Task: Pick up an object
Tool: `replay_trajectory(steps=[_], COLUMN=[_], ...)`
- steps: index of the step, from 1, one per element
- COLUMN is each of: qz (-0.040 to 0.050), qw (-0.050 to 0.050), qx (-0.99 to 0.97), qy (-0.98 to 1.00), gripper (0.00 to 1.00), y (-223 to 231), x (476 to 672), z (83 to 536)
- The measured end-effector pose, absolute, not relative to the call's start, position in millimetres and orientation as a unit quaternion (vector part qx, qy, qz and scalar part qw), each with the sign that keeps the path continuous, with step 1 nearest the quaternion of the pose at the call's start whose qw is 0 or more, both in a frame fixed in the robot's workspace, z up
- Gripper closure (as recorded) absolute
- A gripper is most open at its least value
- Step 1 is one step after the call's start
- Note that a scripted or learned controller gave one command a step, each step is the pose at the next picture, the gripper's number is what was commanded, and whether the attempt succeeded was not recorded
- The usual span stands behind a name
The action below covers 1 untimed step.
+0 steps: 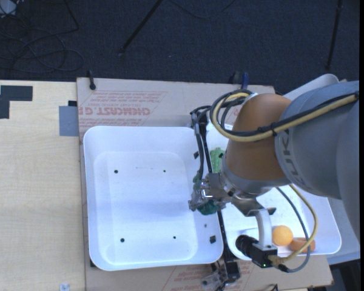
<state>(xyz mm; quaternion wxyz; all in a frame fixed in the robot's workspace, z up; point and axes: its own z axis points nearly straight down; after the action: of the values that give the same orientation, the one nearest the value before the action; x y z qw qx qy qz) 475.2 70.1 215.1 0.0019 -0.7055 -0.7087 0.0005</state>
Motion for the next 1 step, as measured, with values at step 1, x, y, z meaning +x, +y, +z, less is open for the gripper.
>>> replay_trajectory(steps=[1], qz=[0.0001], qw=[0.001], qx=[-0.706], qy=[-0.708], gripper=[1.00], y=[79.0], x=[476.0], z=[247.5])
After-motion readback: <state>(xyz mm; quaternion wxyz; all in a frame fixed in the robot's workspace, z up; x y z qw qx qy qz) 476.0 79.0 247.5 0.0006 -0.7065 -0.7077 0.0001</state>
